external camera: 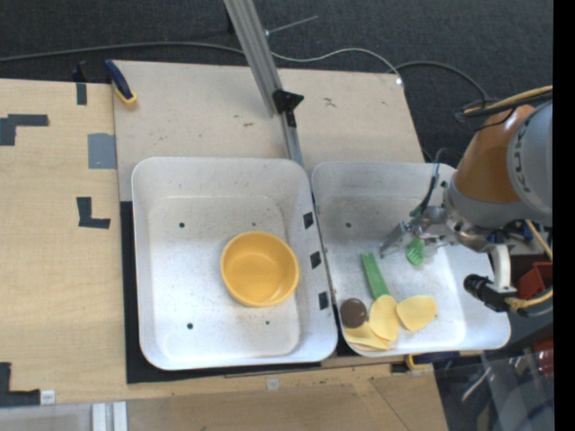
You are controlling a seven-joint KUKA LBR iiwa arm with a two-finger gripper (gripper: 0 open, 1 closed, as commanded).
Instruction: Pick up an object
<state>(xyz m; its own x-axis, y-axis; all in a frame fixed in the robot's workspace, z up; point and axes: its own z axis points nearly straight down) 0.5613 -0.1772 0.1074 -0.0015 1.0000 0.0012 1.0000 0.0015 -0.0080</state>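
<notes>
- Jaws first: whether they stand apart or together, I cannot tell, because the gripper is seen from above and its tip blurs into a small bright green piece right at it. That piece may be in its grasp or merely beside it.
- Far left now: a blue-and-yellow tool lies on the bench near its upper edge, well apart from both bins.
- Dark tape marks dot the wooden surface to the left of the bins.
- Next comes the left bin, and a yellow bowl sits upright in it, a little right of the middle and near the front.
- A grey metal pole slants down from the top and ends at the seam between the two bins.
- Over to the right bin, where the things to pick are bunched at its front edge.
- A brown round piece lies closest to the seam.
- A green stick lies just behind it, pointing back toward the gripper.
- Pale yellow slices overlap one another just right of the brown piece, touching the stick's near end.
- The gripper hangs low over the middle of the right bin, behind those slices.
- The arm, with its orange band, reaches in from the right edge.
</notes>
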